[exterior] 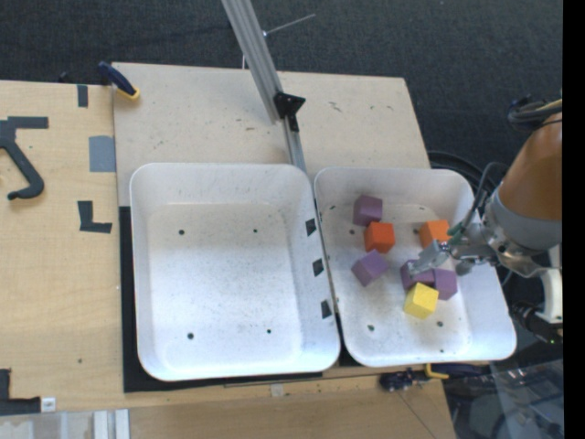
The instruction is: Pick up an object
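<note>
Gripper (426, 268) is parked low in the right bin (475, 341), right over a purple block (442, 283); finger state can't be made out.

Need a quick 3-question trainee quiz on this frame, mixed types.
1. True or false: the small yellow cube lies in the left shallow white bin.
2. How many purple blocks lie in the right shallow white bin? A) one B) three C) five
3. Fill in: the pincer sits low over the ____ bin.

Key: 1 false, it lies in the right bin. 2 B: upper purple block, middle purple block, and the purple block by the pincer. 3 right.
</note>
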{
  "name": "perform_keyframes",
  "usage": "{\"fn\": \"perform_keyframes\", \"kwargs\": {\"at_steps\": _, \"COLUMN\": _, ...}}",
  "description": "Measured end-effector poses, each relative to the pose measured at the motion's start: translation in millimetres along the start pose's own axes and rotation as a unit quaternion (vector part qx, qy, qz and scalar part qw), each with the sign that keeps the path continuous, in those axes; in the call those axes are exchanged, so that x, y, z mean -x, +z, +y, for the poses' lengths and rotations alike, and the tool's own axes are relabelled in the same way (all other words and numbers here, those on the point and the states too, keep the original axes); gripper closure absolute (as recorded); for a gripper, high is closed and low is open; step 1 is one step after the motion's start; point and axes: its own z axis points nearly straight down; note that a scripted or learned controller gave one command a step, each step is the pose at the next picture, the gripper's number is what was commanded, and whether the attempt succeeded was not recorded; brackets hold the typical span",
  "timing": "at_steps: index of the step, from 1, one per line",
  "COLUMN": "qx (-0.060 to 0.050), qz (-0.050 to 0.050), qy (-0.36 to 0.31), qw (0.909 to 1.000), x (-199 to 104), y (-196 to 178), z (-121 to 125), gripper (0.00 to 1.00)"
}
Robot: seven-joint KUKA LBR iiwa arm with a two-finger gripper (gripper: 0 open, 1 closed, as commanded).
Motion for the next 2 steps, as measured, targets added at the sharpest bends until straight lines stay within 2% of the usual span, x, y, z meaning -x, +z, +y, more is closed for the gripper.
{"fn": "perform_keyframes", "kwargs": {"at_steps": 2, "qx": 0.003, "qz": -0.002, "qy": 0.0, "qw": 1.0, "x": -6, "y": 100, "z": 7, "gripper": 0.0}}
